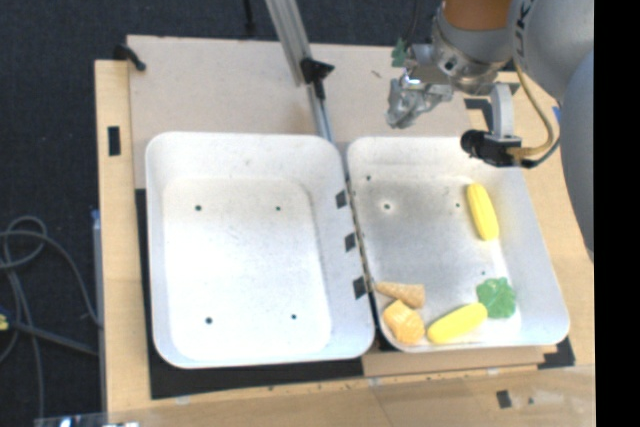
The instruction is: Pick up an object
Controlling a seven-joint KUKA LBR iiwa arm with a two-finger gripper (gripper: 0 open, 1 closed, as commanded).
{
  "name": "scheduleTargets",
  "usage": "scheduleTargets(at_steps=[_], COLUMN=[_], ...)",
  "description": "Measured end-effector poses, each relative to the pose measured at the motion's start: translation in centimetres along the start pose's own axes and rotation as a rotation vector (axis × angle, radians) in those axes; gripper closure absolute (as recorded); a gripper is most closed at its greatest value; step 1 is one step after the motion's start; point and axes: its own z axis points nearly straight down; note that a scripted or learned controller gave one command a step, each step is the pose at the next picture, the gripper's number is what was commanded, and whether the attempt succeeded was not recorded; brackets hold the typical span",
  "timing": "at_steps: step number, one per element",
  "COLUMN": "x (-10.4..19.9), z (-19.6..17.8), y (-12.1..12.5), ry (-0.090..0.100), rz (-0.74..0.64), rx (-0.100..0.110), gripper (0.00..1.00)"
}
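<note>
A wooden tabletop [230, 85] is seen from above at a slant, against dark carpet. It carries 2 shallow white bins side by side. The left bin [250, 250] shows a bare speckled floor. The right bin [430, 225] holds all 5 loose objects, gathered along its right and near edges.

A large grey robot arm [545, 5] with an orange band enters from the upper right. Its claw [408, 107] hangs above the bare tabletop just beyond the far left corner of the right bin, not over any object. The claw is small and blurred here, so whether it is spread or pressed together cannot be told; nothing is visible in it.

A slanted metal pole [285, 10] crosses the far side of the tabletop and ends near the seam between the bins.

In the right bin, a yellow corn-like piece [482, 211] lies alone near the right wall. A second yellow oblong piece [457, 323] lies at the near edge, touching a green leafy piece [497, 297]. An orange block [403, 322] sits just beside it, with a tan cone-shaped piece [400, 293] right behind that.

Judged from this, the pick has not begun. The main risk is the crowding: 4 objects are clustered against the near wall, so a descent there may hit the wall or nudge a neighbour rather than close on 1 thing. The rounded yellow pieces also look likely to roll or slip out.
</note>
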Motion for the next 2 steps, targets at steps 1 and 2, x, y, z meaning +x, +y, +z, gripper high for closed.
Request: scheduleTargets(at_steps=[1, 2], x=[5.1, 10.7], z=[0.0, 0.7], y=[-1.5, -3.0], ry=[0.0, 0.0], rz=[0.0, 0.0], rx=[0.001, 0.001], gripper=[1.0, 1.0])
